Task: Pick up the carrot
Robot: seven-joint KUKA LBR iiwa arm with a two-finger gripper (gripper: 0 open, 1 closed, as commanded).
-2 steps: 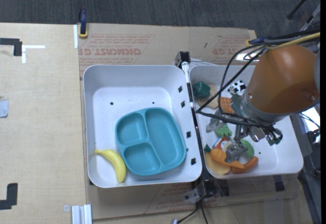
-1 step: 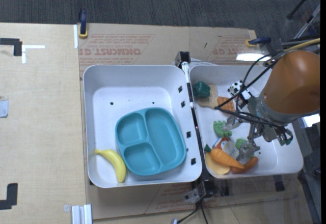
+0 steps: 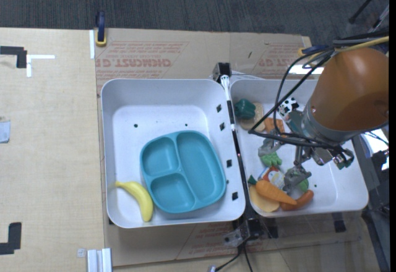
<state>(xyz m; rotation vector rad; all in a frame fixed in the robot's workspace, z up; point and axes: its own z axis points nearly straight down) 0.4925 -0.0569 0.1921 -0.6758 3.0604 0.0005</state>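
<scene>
One carrot [image 3: 276, 193] lies just below my tool [image 3: 297, 175], whose state I cannot tell; it looks light, stiff and smooth, so I'd grip its thick middle.

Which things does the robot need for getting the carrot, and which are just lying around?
For the job:
carrot, in the right bin
gripper, just above the carrot

Just lying about:
banana
blue divided plate
dark green toy
left bin
</scene>
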